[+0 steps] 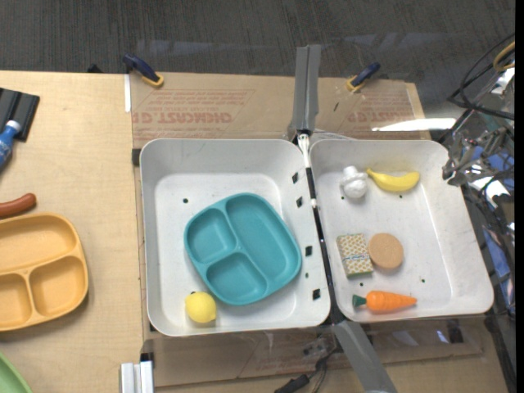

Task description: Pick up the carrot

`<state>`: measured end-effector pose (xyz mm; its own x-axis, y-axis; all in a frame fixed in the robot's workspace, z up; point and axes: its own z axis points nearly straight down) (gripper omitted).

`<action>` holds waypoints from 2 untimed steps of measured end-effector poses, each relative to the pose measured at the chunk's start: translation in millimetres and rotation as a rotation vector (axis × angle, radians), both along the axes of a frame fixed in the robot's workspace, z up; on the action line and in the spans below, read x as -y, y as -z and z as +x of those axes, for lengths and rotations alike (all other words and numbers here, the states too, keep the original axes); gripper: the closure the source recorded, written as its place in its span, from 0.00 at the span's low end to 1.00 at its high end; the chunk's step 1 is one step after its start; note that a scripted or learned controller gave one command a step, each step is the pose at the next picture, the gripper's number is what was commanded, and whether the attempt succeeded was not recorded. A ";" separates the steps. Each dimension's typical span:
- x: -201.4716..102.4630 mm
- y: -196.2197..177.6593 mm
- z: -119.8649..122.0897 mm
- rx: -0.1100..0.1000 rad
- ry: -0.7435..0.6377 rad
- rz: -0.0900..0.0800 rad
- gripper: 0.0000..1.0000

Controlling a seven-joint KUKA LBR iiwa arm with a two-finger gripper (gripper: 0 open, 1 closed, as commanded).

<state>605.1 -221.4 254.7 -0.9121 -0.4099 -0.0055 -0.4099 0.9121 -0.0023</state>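
The carrot [385, 302] lay in the right bin [458, 219], down at the 6 o'clock side and just beside the near wall, on its side with the green stub toward 9 o'clock and the orange tip toward 3 o'clock. Nothing touched it. At 12 o'clock from it sat a round brown cookie [386, 251], and just beside that, toward 9 o'clock, a small tan checked block [354, 255]; both were near the carrot but apart from it. Toward the bin's 12 o'clock side lay a banana [394, 179], with a small white lump [354, 184] just beside its 9 o'clock end. The left bin [164, 219] held a teal divided plate [241, 248], turned at a slant, and a yellow ball [201, 308] touching or nearly touching the plate's edge at about 7 o'clock. Behind both bins ran a sheet of printed cardboard [192, 105], with a clamp [143, 70] at each far corner. At 9 o'clock from the bins, on the bare wooden bench [74, 137], rested an orange divided tray [37, 273] with a reddish sausage [16, 205] just past its far rim. A tangle of cables [483, 158] crowded the 3 o'clock edge. Whether the claw was apart or together could not be told.
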 end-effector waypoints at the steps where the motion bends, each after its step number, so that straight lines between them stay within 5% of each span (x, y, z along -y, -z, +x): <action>1: -52.8 64.7 54.8 -0.003 -0.015 0.003 1.00; 2: -8.1 -80.3 10.9 0.002 0.201 0.000 1.00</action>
<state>616.0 -213.3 334.9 -0.9757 -0.2191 -0.0078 -0.2191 0.9757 -0.0027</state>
